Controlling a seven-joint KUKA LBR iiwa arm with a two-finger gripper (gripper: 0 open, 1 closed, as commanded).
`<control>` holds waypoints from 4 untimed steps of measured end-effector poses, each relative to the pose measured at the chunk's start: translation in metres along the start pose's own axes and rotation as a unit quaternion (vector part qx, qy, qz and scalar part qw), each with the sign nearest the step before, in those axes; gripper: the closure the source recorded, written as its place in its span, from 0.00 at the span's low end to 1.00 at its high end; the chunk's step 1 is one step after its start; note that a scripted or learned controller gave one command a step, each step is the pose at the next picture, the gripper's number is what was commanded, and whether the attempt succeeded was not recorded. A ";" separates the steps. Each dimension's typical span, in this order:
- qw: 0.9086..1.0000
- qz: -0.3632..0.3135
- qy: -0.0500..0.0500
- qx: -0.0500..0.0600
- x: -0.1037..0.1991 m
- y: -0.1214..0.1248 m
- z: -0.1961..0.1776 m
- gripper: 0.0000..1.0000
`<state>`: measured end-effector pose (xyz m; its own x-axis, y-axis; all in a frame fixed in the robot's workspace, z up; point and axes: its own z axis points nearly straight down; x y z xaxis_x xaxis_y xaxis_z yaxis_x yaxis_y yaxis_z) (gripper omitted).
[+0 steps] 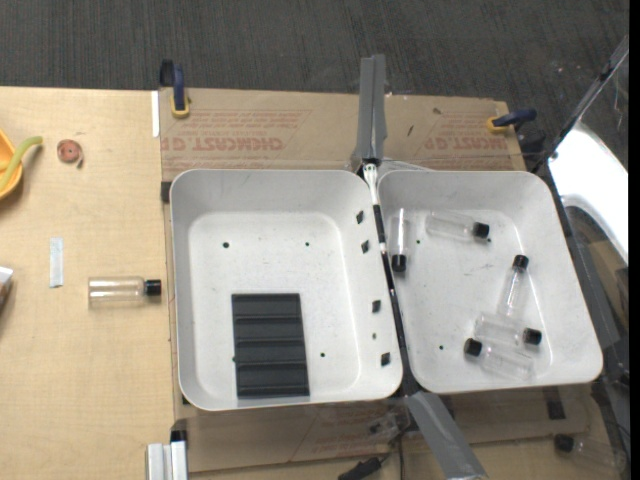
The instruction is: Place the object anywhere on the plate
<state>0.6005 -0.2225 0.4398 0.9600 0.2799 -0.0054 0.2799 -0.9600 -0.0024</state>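
Observation:
A black ribbed plate [269, 345] lies flat in the left bin [200, 228], near its front edge. Several clear vials with black caps lie in the right bin [560, 268]. One vial [398, 236] rests along that bin's left wall. Another vial [455, 229] lies near the back. A third vial [514, 288] lies tilted at the middle right. Two more vials [497, 346] lie close together at the front right.
Both bins sit on cardboard [260, 138] held by clamps [176, 90] at the back. On the wooden bench to the left lie a stray vial [122, 288], a small white strip [56, 263], a brown disc [68, 151] and a yellow object [10, 163].

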 end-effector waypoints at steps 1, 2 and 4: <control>0.999 0.034 0.000 -0.001 0.050 0.014 0.000 0.00; 0.999 0.038 0.001 -0.001 0.052 0.014 0.000 0.00; 0.999 0.039 0.001 -0.001 0.052 0.014 0.000 0.00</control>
<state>0.6538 -0.2215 0.4398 0.9788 0.2046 -0.0041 0.2046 -0.9789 -0.0003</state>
